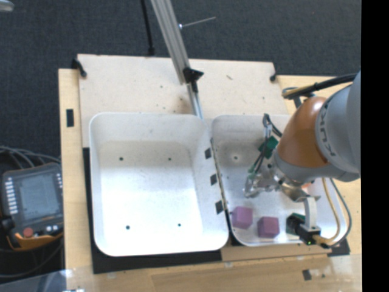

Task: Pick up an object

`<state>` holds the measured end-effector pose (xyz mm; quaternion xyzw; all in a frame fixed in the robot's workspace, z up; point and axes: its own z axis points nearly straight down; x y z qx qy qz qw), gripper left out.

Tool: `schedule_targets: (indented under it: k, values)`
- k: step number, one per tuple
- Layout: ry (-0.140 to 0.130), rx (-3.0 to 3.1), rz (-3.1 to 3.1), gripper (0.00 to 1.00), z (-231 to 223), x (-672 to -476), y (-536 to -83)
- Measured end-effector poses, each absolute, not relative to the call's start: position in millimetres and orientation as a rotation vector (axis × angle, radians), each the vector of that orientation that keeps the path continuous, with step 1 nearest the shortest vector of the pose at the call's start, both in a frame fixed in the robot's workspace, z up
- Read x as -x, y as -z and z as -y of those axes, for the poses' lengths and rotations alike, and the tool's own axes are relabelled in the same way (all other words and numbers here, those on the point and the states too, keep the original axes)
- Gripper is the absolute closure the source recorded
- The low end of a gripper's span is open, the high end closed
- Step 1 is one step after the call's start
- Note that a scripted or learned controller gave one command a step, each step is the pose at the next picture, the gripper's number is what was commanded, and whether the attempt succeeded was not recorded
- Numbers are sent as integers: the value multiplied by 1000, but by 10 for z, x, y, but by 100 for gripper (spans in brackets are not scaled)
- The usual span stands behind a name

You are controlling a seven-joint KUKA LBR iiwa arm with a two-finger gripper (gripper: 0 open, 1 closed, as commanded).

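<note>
Gripper of the grey arm is low inside the right-hand bin, over its middle part; whether it is open or closed, I cannot tell. Near the front wall of this bin lie the first purple cube and, beside it but not touching, the second purple cube.

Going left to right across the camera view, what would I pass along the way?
control pendant → left bin → left purple block → right purple block
</note>
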<state>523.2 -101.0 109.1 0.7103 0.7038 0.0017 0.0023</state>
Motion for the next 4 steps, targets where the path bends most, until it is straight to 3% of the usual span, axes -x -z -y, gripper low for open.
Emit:
schedule_targets:
  k: [3, 4]
  values:
    - [-6, -2213, -2221, 100, 1011, -5202, -2374]
    - [-5, -2213, -2229, 100, 506, -5348, -2477]
